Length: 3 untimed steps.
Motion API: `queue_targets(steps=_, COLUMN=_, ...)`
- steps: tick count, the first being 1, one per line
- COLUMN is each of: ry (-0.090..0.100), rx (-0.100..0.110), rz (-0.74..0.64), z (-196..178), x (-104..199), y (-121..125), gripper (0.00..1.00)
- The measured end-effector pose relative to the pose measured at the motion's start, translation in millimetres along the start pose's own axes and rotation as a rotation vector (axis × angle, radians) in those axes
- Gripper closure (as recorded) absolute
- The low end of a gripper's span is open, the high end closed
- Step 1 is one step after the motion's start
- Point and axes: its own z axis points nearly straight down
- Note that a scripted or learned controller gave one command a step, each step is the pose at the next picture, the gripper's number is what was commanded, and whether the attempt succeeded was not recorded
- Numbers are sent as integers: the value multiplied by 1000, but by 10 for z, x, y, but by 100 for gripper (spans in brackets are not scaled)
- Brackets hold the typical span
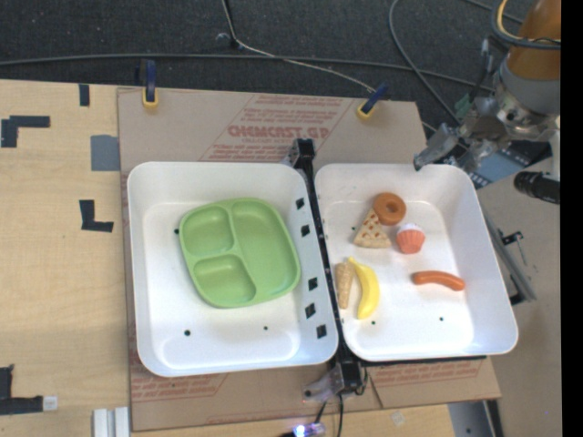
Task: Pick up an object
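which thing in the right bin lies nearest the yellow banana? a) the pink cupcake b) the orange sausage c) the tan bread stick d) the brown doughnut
c: the tan bread stick lies right alongside the yellow toy banana on its left, close enough that they seem to touch, while the orange sausage, pink cupcake and brown doughnut all sit clearly apart from it in the shallow white right bin.

Even, bright overhead light, soft shadows inside the white bins (146, 244), slight overall softness, no strong glare.
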Motion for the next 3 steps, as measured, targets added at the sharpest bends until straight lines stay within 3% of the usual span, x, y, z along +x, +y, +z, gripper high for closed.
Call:
queue_targets(steps=1, ry=-2, rx=-13, rz=-3, z=-87, x=8, y=19, gripper=0)
queue_targets(steps=3, ry=-2, rx=-8, rz=-3, z=965, x=-17, y=-76, gripper=0)
